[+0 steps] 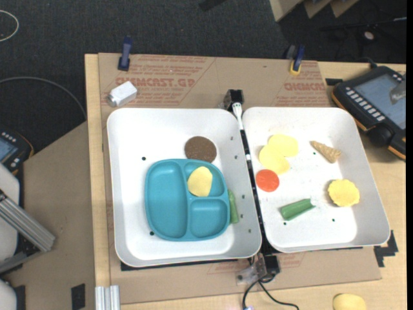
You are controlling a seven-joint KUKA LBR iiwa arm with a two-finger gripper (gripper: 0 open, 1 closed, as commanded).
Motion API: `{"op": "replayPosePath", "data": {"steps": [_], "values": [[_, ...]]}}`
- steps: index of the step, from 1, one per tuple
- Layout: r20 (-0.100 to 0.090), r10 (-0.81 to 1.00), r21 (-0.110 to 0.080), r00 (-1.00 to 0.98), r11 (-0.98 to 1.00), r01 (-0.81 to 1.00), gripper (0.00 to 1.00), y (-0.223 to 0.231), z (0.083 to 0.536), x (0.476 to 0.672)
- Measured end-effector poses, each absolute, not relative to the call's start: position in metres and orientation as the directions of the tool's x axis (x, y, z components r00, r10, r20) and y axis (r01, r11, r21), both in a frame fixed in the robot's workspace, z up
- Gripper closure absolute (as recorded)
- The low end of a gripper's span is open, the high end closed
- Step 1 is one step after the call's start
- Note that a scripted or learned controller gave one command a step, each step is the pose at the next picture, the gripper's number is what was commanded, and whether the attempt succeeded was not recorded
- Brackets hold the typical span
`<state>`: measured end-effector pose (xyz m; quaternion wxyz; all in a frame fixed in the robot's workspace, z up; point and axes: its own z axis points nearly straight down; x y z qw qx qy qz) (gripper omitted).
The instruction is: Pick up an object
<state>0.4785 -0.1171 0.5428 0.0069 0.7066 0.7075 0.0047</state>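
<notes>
The right bin (361,225) holds several loose items: a pale yellow flat piece (279,151), a red round piece (267,180), a green cylinder with a pale tip (297,208), a tan cone (326,150) and a yellow ruffled piece (342,192). In the left bin (126,147) lies a teal divided tray (184,199) with a yellow oval piece (200,181) in its upper right compartment. A brown disc (201,149) rests just behind the tray. A thin green strip (233,206) lies along the tray's right side.
A small white block (122,93) lies on the cardboard behind the left bin. Blue clamps (124,53) (296,58) hold the board's far edge. A black handheld pendant (377,102) sits at the right. A yellow object (348,301) lies at the bottom right.
</notes>
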Motion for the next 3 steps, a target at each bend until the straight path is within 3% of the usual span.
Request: {"op": "replayPosePath", "data": {"steps": [1,2,3], "values": [[-0.003,1.0,0.007,-0.001,0.001,1.0,1.0,-0.117,0.547,0.48],[0.001,1.0,-0.01,0.008,-0.008,1.0,1.0,-0.191,0.44,0.478],[-0.008,1.0,0.013,0.003,-0.003,1.0,1.0,-0.226,0.537,0.479]]}}
